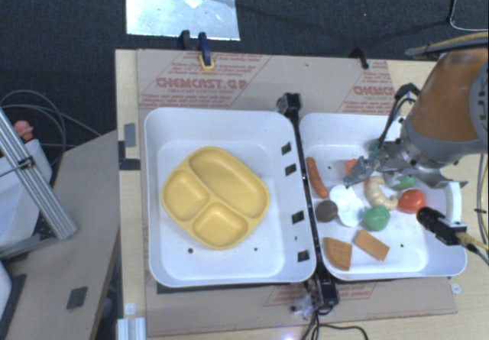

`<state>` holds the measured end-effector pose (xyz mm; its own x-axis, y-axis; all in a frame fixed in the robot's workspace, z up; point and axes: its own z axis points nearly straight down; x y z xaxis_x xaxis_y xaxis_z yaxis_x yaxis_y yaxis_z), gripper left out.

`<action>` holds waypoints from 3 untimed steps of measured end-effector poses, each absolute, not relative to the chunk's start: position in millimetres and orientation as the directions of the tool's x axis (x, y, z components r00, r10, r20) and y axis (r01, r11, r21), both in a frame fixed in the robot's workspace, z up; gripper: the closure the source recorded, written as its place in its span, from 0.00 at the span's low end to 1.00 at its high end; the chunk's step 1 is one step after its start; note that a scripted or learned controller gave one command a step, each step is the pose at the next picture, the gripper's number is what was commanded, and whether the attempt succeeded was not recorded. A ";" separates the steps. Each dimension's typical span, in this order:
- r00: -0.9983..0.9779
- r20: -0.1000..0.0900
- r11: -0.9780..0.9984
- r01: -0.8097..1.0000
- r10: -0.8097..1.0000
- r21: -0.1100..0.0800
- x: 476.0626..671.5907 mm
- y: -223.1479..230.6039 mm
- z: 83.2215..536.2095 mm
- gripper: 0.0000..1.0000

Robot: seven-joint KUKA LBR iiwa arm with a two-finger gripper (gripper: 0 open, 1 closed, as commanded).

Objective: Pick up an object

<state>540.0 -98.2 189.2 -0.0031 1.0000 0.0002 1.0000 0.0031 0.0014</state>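
The arm (451,105) reaches in from the right — wrist angled down-left, end effector (365,172) held low.

— Where's the camera?
— High over the table (252,75), looking down at a slant, fairly far off. Both bins (229,128) fit; the arm (451,102) enters at three o'clock.

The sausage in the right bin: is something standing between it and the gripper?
Nothing visible does. The sausage lies alone near the right bin's left wall, and the gripper hangs just to its right over bare bin floor. The other food is crowded lower right.
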 end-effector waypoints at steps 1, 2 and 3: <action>0.004 -0.002 -0.004 1.000 1.000 0.003 550.2 -161.0 80.7 0.00; -0.009 0.007 0.009 1.000 1.000 0.003 657.9 -154.9 84.3 0.00; -0.007 -0.002 0.007 1.000 1.000 0.007 658.1 -161.4 100.9 1.00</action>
